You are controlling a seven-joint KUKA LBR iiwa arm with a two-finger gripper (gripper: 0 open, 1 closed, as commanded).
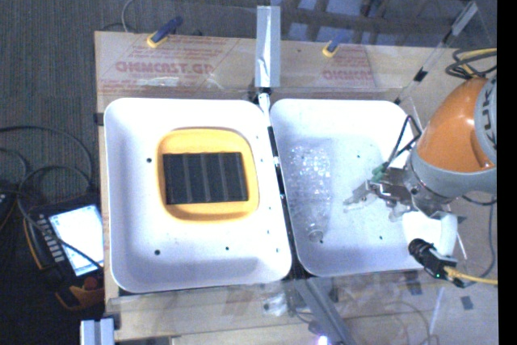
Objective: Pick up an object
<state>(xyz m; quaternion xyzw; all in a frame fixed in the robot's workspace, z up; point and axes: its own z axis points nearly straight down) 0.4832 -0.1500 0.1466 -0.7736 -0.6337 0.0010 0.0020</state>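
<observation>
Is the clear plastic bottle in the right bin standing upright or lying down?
Lying down. The clear bottle rests lengthwise on the floor of the right bin.

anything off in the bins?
Nothing spilled or damaged. The clear plastic bottle lies on its side in the right bin; the yellow tray with a dark grille sits flat in the left bin.

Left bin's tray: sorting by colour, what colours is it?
Yellow tray with black slatted centre; camera view.

Count: two shallow white plastic bins (129, 254); one yellow-rimmed tray with black slats (207, 175); one clear crumpled plastic bottle (311, 188).
</observation>
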